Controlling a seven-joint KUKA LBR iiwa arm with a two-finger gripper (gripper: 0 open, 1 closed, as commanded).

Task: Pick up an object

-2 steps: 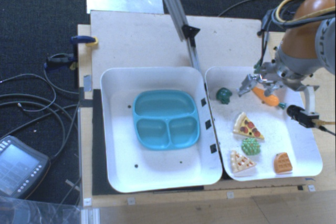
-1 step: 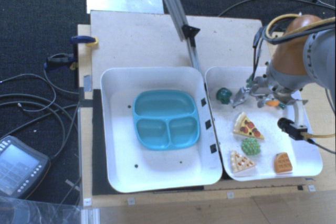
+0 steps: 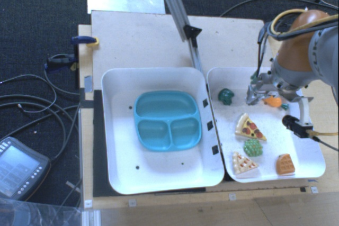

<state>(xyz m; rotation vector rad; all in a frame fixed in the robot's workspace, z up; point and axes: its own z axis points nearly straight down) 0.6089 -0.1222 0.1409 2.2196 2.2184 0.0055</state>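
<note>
One arm low in right white bin (image 3: 318,164) | end effector (image 3: 256,93) state: cannot tell | small orange toy (image 3: 273,101) just beside it | step: approach | next: centre over toy, then grasp

The right bin (image 3: 312,164) holds six toy foods. A dark green broccoli (image 3: 226,96) sits near its upper left. An orange piece (image 3: 273,101) lies toward the top, just beside the gripper (image 3: 254,97) — too small to name. A pizza slice (image 3: 249,128) with red dots lies mid-bin, a lighter green floret (image 3: 253,147) just below it, then a second pizza slice (image 3: 243,162) — paler. An orange-brown piece (image 3: 285,164) rests near the lower right.
</note>
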